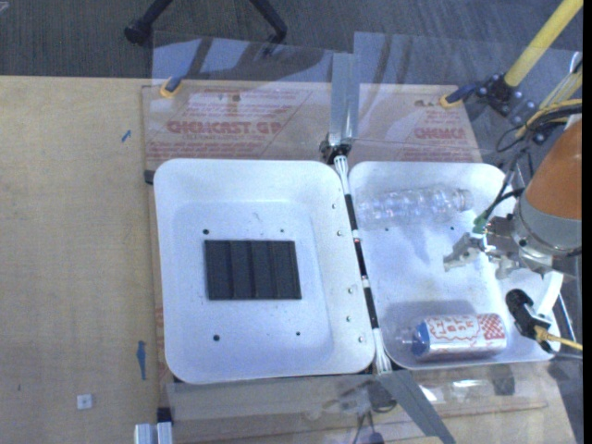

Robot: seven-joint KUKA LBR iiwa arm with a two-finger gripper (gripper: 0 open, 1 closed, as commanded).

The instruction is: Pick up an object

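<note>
In the left bin [176, 211] a black ribbed rectangular pad [252, 269] lies flat. The right bin [407, 178] holds a clear plastic bottle [412, 204] on its side near the far wall. A red-and-white patterned can [460, 333] with a blue end lies by the near wall. My gripper [481, 259] hangs over the right side of the right bin, between the bottle and the can and touching neither. It is open, and nothing sits between its fingers.
A black cable [525, 314] hangs from the wrist over the right bin's right edge. Clear plastic sheets [240, 109] stand behind both bins. Bare wooden bench [74, 248] stretches to the left. A yellow pole [546, 30] leans at the back right.
</note>
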